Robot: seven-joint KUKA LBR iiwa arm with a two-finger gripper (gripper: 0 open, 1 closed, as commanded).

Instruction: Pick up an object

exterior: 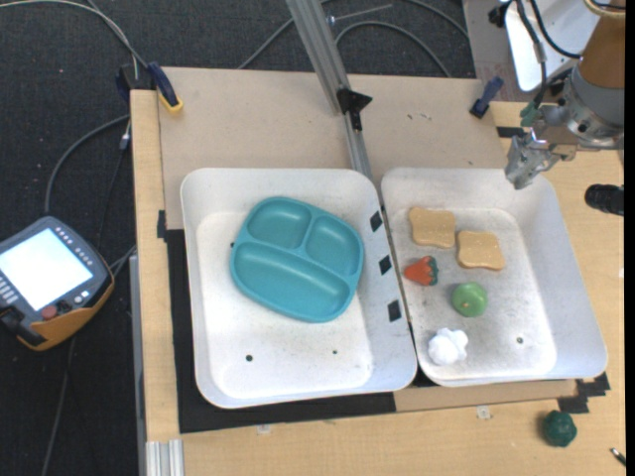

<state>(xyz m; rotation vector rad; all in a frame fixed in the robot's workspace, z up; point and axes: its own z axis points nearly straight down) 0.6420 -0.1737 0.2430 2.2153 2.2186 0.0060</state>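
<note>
From the camera above the bench, we see the gripper [523,172] hanging over the far right corner of the right bin [571,296]; we cannot tell how its jaws stand, and nothing shows between them. Two toast slices lie nearest it: one toast slice [433,227] towards the bin's far left, a second toast slice [480,251] just beside it. A red pepper toy [422,271] sits at the left wall, a green apple toy [469,298] mid-bin, a white crumpled piece [447,346] near the front edge. We judge the second toast slice the likeliest target: light, stiff, flat, best pinched across its short sides. Its long axis seems to run roughly left to right. The left bin [213,365] carries a teal divided plate [297,258].
</note>
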